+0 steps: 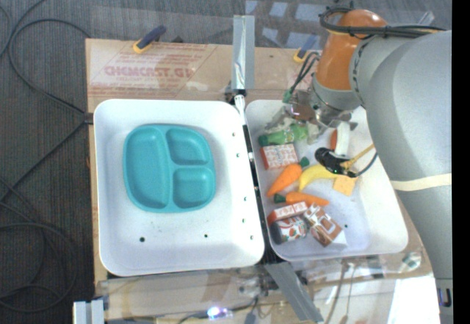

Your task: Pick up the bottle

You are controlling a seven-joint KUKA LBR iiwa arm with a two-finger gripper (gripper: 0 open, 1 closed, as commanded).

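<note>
The gripper (292,118) is low in the far part of the right bin (382,234), below the arm's orange band. Just under and in front of it lies a green bottle-like thing (281,137), partly hidden by the gripper. Whether the gripper touches it is unclear.
Around it in the right bin lie a small printed box (279,156), two carrots (283,179) (305,199), a banana (316,175), a yellow block (344,185), a white and red thing (340,140) and small cartons (289,228) (324,227). The left bin (117,242) bears a teal divided plate (170,167).
</note>
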